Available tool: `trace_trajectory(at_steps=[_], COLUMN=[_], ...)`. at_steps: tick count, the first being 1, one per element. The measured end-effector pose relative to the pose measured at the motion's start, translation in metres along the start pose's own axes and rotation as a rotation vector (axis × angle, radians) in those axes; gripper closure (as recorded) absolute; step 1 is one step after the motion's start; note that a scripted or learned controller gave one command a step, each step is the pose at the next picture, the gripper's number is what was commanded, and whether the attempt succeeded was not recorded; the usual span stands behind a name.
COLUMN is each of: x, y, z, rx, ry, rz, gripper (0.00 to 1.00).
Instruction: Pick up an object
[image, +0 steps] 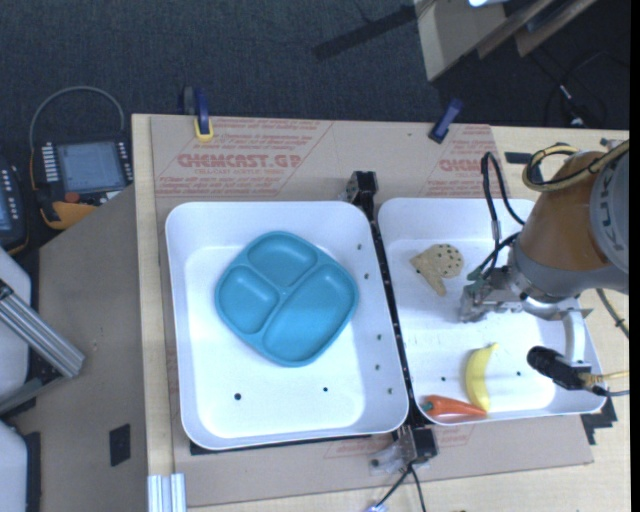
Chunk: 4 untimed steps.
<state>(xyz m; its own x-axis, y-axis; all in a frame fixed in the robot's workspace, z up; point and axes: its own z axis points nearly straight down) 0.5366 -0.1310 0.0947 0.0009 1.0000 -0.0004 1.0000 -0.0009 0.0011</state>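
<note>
Carrot touching banana, right bin front | cracker just left of end effector | grip state: cannot tell

arm cut off at right edge

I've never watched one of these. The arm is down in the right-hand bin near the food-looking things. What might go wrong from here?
The gripper sits on bare bin floor between the tan speckled piece and the banana, so it might well close on nothing.

The banana and the orange carrot lie touching near the right bin front wall; reaching for one could nudge the other or jam against the wall.
</note>
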Motion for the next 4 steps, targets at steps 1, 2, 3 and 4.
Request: trace_trajectory(at_steps=[1,2,3,4], x=[0.006,-0.002,-0.002,0.053], y=[-0.008,-0.007,0.0,-0.008], z=[-0.049,-0.095,-0.156,-0.161], rx=[0.0,-0.004,-0.003,0.003], ry=[-0.001,-0.002,-0.001,0.002], rz=[-0.001,-0.001,-0.002,-0.004], gripper=[1.0,1.0,1.0,1.0])
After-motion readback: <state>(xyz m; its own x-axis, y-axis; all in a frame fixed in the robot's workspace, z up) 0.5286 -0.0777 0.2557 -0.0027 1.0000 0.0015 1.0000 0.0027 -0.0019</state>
